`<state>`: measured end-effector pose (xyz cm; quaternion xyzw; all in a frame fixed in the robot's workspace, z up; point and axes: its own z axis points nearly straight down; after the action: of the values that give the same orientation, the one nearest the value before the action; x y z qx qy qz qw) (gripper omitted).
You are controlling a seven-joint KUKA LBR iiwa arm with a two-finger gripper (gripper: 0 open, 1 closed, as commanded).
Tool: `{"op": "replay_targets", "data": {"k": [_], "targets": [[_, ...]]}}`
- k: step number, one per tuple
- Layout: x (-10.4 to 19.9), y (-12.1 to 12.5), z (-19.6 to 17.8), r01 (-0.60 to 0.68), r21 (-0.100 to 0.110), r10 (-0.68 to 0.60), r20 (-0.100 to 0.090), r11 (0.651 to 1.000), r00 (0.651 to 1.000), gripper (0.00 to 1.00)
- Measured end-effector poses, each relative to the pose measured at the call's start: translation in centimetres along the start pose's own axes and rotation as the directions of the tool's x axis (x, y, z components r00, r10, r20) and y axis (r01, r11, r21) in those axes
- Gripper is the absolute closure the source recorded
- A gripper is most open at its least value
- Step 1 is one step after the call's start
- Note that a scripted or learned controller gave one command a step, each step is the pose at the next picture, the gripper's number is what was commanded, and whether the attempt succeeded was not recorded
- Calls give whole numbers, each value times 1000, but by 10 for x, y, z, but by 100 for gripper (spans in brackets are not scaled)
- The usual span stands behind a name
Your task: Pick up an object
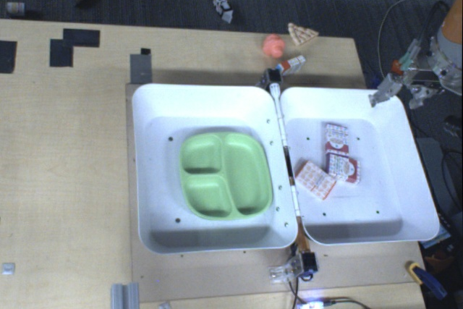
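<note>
Three small flat packets lie in the right bin point(405, 155), near its middle. One white and red packet point(336, 132) sits at the top, a second red and white packet point(341, 166) lies just below it, and a pink checked packet point(315, 179) leans against that one on its left side, turned at a slant. They touch or overlap each other in a little bunch. Around the bunch the white floor of the bin is bare on every side — there is open room toward the right wall and toward the near wall.

The left bin point(155, 155) holds a green tray point(226, 174) with three sections, and it fills the middle of that bin. The two bins meet along a thin seam between them.

The gripper point(383, 92) hangs over the top right corner of the right bin, just at its rim. It is well apart from the packets, up and to the right of them. It is too small and blurry here — I cannot tell how it is set.

On the wooden surface point(65, 177) past the bins lie a pink ball point(273, 45) and a small wedge-shaped toy point(302, 33).
</note>
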<state>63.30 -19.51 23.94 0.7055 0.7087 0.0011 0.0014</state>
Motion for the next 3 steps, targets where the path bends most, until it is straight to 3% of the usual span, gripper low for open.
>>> {"op": "replay_targets", "data": {"k": [1, 2, 3], "targets": [[-2, -9, 141, -1, -8, 1, 3, 1000, 1000, 0], [36, -86, 149, -3, -14, 3, 3, 1000, 1000, 0], [38, -83, 136, -1, -19, 1, 0, 1000, 1000, 100]]}}
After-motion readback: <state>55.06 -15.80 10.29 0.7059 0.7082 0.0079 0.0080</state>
